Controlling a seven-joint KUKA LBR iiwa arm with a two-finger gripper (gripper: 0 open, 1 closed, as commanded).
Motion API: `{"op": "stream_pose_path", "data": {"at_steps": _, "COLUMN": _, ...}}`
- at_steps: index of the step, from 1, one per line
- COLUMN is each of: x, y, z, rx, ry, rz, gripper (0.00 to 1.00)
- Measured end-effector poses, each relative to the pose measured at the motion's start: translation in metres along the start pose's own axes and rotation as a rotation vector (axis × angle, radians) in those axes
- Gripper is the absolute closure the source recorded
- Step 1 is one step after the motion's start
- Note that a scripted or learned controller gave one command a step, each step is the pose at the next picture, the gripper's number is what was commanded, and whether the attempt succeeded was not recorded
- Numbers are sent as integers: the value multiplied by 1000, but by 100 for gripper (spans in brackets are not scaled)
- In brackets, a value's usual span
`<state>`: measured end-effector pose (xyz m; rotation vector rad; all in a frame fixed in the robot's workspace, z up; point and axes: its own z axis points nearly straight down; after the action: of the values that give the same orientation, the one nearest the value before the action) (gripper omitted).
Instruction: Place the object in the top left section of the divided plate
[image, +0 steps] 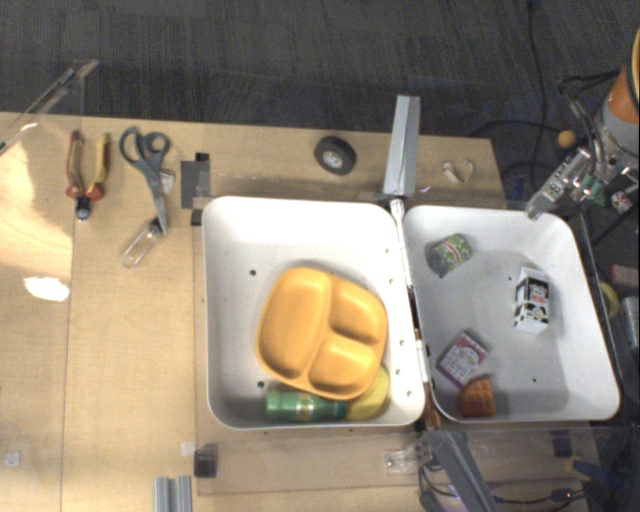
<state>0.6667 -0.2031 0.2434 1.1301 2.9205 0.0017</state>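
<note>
Two white bins sit side by side on the tabletop (110, 330). The left bin (230, 330) holds the yellow divided plate (322, 328), which lies tilted and turned, its near edge resting on a green can (300, 405) and a yellow fruit (372, 397). The right bin (580, 330) carries four loose things: a green tin (449, 253) at the far left, a small white carton (532, 300) toward the right, a flat purple packet (461, 358) nearer, and a brown lump (477, 396) at the near edge, just beside the packet.

The task does not say which of these is meant, so a wrong pick is the first risk. The pincer (560, 185) hangs beyond the far right corner of the right bin, above the tabletop's edge and well apart from every item; its metal parts are a blur, so I cannot tell whether it stands wide or narrow, and nothing shows in it.

Several troubles seem likely. The flat packet lies close against the bin floor and may slip from a pinch. The packet and lump are so near each other that a descent on one could nudge the other. The tin looks rounded and could roll away. Worst, the plate is propped and rotated, so its top left section is hard to fix, and anything dropped onto the slanting surface may slide into another section or tip the plate off its supports.
</note>
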Motion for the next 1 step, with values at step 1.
{"op": "stream_pose_path", "data": {"at_steps": 1, "x": 12, "y": -11, "z": -15, "rx": 0, "ry": 0, "rz": -23, "gripper": 100}}
